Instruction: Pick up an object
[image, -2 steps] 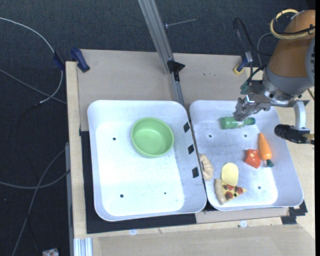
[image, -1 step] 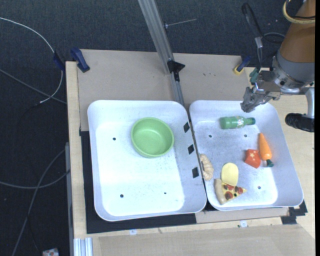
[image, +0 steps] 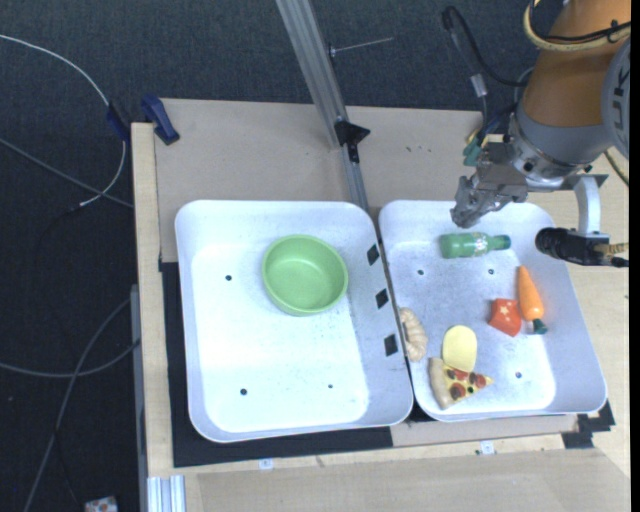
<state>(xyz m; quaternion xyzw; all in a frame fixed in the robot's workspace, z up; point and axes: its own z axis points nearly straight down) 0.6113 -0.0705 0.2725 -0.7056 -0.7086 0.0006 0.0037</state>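
The grey two-finger gripper hangs over the far edge of the right shallow white bin; whether its jaws stand open or closed cannot be told, and nothing shows between them; just beside the jaws, toward the near side and a little right, lies a green plastic bottle on its side, apart from the tips as far as can be seen; farther toward the near right lie an orange plastic carrot and, touching or just beside it, a small red plastic piece; well toward the near edge from the jaws rest a yellow rounded plastic piece and a toy pizza slice; a beige lumpy toy lies against the bin's left wall; far to the left of the jaws, a round light-green plastic bowl sits upright in the left shallow white bin.
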